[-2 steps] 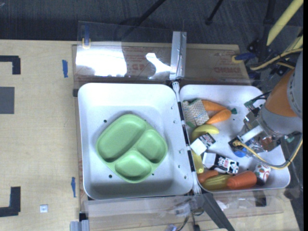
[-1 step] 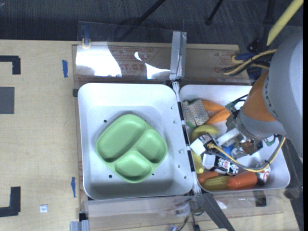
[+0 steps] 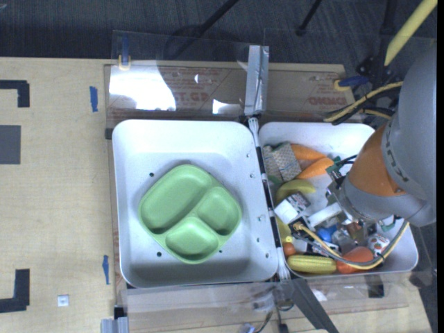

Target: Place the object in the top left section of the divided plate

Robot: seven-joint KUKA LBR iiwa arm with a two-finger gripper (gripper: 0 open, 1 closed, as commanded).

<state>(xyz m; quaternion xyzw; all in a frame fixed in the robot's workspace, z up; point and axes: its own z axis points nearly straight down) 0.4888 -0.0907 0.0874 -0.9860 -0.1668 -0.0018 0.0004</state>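
I am down in the right bin (image 3: 411, 254), my wrist sunk into the heap, and my gripper (image 3: 342, 227) is so tangled among toys and a looping yellow cable (image 3: 326, 245) that I cannot tell whether it is wide, narrow or closed on anything. Nothing is plainly in my grasp.

The task names no particular object. What lies nearest to me is a banana (image 3: 295, 188), a carrot (image 3: 309, 155), a yellow corn-like piece (image 3: 311, 263) and a reddish-orange item (image 3: 358, 257), all crowded together and touching. The green divided plate (image 3: 189, 214) sits in the left bin (image 3: 139, 136), well apart from me, and its top left section (image 3: 168, 201) holds nothing.

My worries, as I judge them:
- The pile is dense, so I may close on two things at once, or pinch an edge that slips free when I lift.
- The cable could snag and drag neighbours out with me.
- The wall between the bins (image 3: 262, 186) stands in my path, and a low carry would knock the object loose.
- The plate's sections are shallow and meet at low ridges, so an off-centre release could roll the piece into the wrong well.

My own body hides the far right of the bin, and the small white and blue bits under my wrist are too jumbled to name.
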